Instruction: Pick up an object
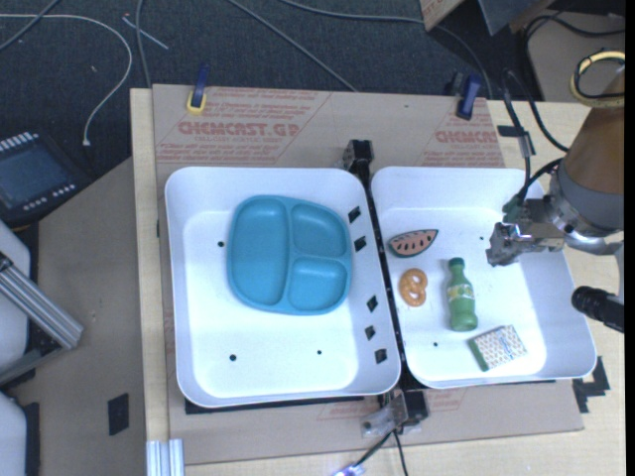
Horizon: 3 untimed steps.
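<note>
Grey metal pincer [499, 245] hovers over the right bin [556, 345], its opening impossible to tell, nothing visibly held. Green bottle [459, 294], pretzel [413, 286] and watermelon slice [412, 241] lie near. Cardboard-covered surface [268, 117]; cables beyond.

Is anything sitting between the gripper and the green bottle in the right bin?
Nothing visible does. The gripper sits over bare bin floor on the right side of the right bin, and the green bottle lies down-left of it, with only white floor showing between them.
</note>
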Motion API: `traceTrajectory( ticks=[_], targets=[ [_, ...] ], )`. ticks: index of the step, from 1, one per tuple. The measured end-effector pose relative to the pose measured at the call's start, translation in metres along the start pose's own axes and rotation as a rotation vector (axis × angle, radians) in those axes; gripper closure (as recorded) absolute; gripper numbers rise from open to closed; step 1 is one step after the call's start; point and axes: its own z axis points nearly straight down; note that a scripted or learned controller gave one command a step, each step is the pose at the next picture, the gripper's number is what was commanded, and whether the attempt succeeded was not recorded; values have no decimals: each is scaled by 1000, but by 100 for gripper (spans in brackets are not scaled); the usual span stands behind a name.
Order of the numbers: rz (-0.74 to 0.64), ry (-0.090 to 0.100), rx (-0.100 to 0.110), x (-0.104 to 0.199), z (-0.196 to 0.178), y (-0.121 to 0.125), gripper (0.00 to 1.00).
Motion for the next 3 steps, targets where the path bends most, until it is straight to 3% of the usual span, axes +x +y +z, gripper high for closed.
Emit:
traceTrajectory(
  ticks=[1, 3],
  targets=[
    [0, 0, 1, 0, -50, 2, 100],
    [-4, 3, 8, 82, -20, 39, 100]
  ],
)
